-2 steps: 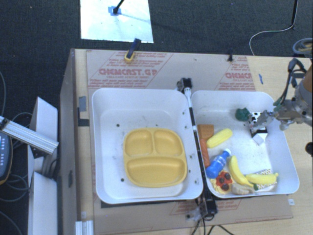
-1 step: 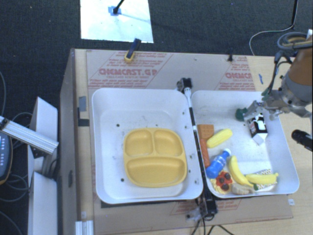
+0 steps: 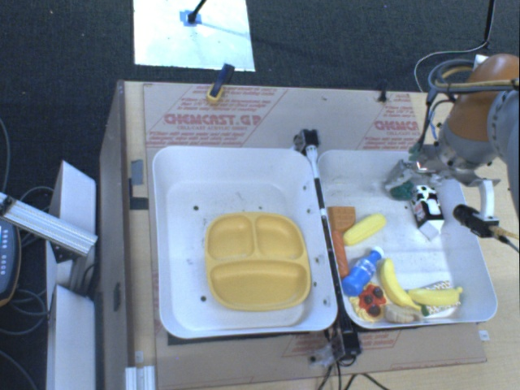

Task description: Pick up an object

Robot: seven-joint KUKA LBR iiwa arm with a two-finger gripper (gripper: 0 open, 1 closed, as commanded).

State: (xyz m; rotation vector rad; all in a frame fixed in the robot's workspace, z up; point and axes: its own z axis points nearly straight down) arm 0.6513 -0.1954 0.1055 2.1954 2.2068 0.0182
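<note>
Two white bins sit side by side; the left bin (image 3: 175,218) holds a yellow divided tray (image 3: 257,260), and the right bin (image 3: 475,287) holds the loose objects any of which would satisfy the task. A corn cob (image 3: 364,228) lies near the middle, a blue bottle (image 3: 360,272) below it, two bananas (image 3: 414,291) toward the near edge beside a small red-and-black item (image 3: 372,298), and an orange-brown block (image 3: 341,218) against the divider. A black-and-white carton (image 3: 427,208) and a dark green object (image 3: 401,190) lie at the far right, just below the gripper (image 3: 422,173).

Risk, as I judge it: the carton and green object sit close together near the bin's far wall, so a descent here could nudge one against the other or pinch only a corner, and the piece could slip free on the lift. The crowded cluster at the near edge invites a double contact as well.

The arm reaches in from the right, orange band high, wrist bent down over the far right corner of the right bin. Whether the gripper is spread or closed cannot be told, nor whether it has anything
</note>
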